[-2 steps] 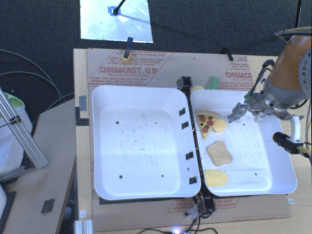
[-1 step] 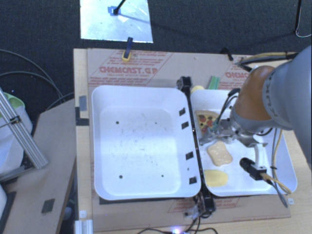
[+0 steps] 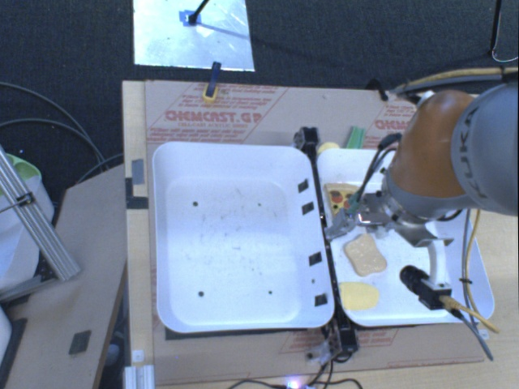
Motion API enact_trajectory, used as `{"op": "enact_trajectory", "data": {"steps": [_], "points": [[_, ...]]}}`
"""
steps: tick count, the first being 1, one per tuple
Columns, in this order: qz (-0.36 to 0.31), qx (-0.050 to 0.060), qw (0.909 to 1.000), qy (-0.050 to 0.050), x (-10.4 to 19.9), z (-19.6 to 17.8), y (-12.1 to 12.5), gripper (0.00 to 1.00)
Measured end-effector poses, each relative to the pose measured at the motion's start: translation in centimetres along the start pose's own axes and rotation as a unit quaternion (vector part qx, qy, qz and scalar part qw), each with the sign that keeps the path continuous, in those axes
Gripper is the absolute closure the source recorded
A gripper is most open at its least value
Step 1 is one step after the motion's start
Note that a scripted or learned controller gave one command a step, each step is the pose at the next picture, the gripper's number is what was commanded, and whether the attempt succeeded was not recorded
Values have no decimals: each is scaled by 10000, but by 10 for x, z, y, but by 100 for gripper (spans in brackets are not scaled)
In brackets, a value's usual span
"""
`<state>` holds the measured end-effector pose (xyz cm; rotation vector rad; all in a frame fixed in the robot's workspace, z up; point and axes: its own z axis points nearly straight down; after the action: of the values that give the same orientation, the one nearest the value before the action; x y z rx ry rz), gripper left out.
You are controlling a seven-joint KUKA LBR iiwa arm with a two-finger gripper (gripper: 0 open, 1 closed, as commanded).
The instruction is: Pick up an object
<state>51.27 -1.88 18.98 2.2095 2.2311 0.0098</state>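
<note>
Cardboard-covered bench on dark carpet carries both white bins; my gripper sits low in the right bin, close against the divider wall. Jaw state: cannot tell. Toast slice lies just below me, yellow piece farther below, patterned item just above.
</note>
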Motion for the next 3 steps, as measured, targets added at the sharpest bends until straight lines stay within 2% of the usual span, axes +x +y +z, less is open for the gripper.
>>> {"op": "enact_trajectory", "data": {"steps": [1,2,3], "points": [[57,21,10000,-17,-46,5,-12,0],[71,40,10000,-18,-89,110,-29,0],[12,-8,10000,-21,-69,105,37,0]]}}
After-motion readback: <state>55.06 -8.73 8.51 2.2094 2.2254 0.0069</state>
